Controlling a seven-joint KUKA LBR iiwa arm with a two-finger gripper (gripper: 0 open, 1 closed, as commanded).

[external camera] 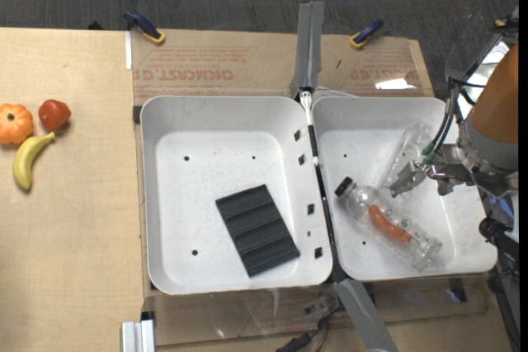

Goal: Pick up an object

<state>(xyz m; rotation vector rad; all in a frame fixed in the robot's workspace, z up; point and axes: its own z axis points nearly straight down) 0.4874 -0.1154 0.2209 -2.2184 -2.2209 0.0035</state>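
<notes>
The clear plastic bottle with orange contents (388, 225) lies at five o'clock in the right white bin (363, 107): light, slippery, crushable; grip mid-body. The tool (410, 175) hovers above it, jaws apart and empty

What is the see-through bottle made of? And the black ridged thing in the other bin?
The bottle looks like clear, shiny plastic: you can see the bin and something orange through it. The black block looks like matte rubber or foam, dull with no glints, though I can't be sure.

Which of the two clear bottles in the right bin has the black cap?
The lower bottle, lying across the bin floor with orange inside; the upper bottle leans near the gripper.
</notes>
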